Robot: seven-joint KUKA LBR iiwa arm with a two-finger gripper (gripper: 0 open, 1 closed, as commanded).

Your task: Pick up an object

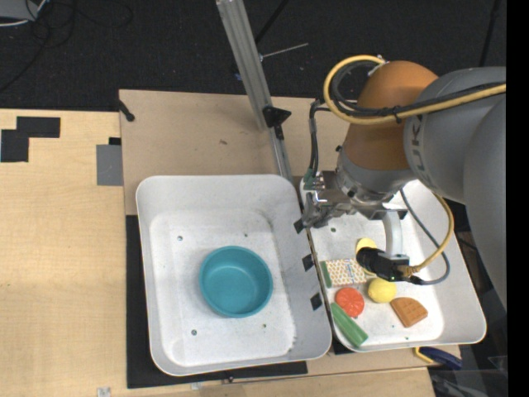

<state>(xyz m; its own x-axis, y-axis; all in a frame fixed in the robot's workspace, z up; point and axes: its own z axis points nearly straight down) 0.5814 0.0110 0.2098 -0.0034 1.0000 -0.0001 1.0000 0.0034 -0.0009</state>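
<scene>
At the near end of the right bin (450,304), a green piece (350,327) is lying slantwise, touching a red ball (350,301) just behind it. A brown wedge (408,311) is resting to their right, with a yellow ball (381,290) just behind it. A checked square (340,271) is lying behind the red ball. A teal bowl (235,281) is sitting upright in the left bin (173,213). Farther back, the end effector (312,213) is hanging over the right bin's far left corner, beside the shared rim; I cannot tell whether it is wide or narrow.
</scene>
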